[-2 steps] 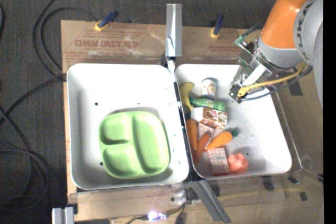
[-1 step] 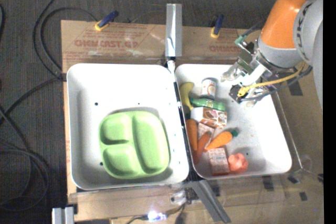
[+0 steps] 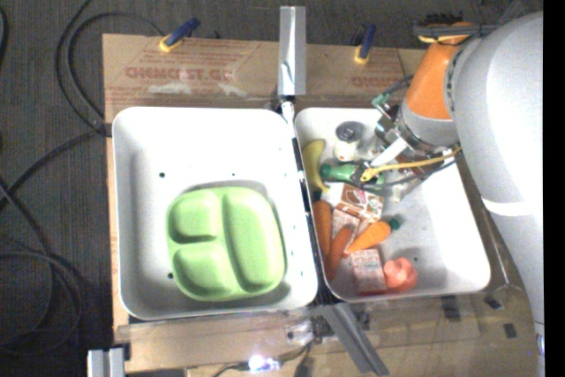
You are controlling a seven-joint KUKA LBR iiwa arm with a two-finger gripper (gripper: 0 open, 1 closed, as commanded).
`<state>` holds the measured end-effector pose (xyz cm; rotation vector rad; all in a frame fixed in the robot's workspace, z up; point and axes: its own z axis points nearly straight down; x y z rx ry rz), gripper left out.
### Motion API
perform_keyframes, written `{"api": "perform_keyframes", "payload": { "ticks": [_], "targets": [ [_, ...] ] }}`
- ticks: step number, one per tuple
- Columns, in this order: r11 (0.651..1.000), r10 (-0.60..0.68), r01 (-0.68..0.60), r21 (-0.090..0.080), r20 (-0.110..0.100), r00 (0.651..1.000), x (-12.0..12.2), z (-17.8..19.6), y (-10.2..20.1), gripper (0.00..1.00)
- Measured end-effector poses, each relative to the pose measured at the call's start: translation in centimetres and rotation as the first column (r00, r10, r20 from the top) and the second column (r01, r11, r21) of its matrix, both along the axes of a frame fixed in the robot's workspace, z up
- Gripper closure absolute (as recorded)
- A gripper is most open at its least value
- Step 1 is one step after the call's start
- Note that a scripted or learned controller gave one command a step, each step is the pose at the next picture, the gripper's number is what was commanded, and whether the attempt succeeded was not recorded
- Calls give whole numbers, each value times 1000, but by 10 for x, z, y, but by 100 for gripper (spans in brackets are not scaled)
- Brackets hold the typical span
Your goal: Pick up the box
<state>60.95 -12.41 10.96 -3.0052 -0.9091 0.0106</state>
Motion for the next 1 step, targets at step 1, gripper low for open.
{"api": "perform_keyframes", "payload": {
  "ticks": [1],
  "targets": [
    [969,-246,246,2,-21,969,48,-19,3,0]
  ]
}}
